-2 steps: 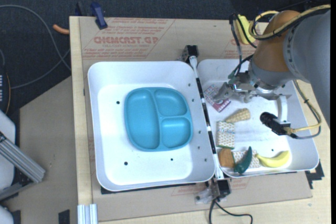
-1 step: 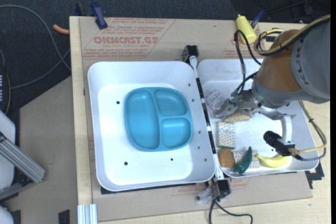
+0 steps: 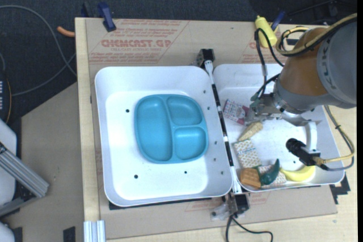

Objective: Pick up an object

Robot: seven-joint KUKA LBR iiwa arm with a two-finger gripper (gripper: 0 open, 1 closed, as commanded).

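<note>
You saw the arm (image 3: 317,71) cover much of the right bin (image 3: 238,73); its gripper (image 3: 258,110) sat low by a pink wrapper (image 3: 233,110) and a tan cone (image 3: 250,131), and its bulk left their grip state impossible to tell. The left bin (image 3: 113,122) held a blue tray (image 3: 170,127).

blue divided plate (image 3: 170,127), left bin (image 3: 113,93), bench (image 3: 142,42)

Divided plate (image 3: 169,127) in left bin (image 3: 113,93); right bin (image 3: 238,73) holds wrapper (image 3: 233,110), banana (image 3: 299,173) near front edge; arm (image 3: 317,73) over right bin.
</note>
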